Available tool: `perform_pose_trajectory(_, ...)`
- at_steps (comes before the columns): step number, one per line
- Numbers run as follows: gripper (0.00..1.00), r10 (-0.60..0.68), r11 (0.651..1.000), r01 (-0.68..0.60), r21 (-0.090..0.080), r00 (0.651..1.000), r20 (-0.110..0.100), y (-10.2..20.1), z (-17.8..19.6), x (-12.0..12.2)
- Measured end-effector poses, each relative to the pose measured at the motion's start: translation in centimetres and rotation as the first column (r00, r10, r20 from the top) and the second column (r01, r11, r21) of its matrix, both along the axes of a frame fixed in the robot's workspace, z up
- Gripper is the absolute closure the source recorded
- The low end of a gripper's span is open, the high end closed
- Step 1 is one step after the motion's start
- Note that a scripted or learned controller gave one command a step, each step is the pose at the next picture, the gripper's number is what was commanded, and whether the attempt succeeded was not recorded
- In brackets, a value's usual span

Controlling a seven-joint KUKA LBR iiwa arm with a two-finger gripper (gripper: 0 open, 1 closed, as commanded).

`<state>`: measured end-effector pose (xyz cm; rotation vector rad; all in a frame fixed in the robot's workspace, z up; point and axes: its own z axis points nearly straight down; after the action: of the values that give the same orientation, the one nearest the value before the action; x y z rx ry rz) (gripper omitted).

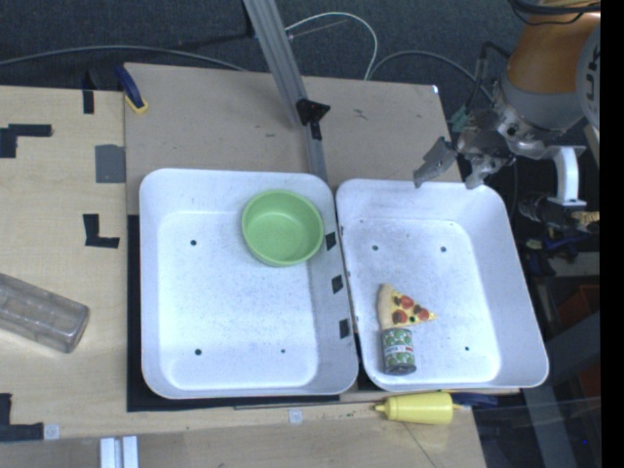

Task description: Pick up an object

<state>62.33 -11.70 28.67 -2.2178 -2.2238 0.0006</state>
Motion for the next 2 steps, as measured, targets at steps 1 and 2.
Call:
perform_pose_trajectory(1,0.00,0.001,1.000,-0.001,0.000,1.000,0.000,0.0,0.0,0.0)
perform_pose_trajectory(2,0.00,-0.001,1.000,0.001,-0.001,1.000,-0.005,-0.4,-4.4,-0.2)
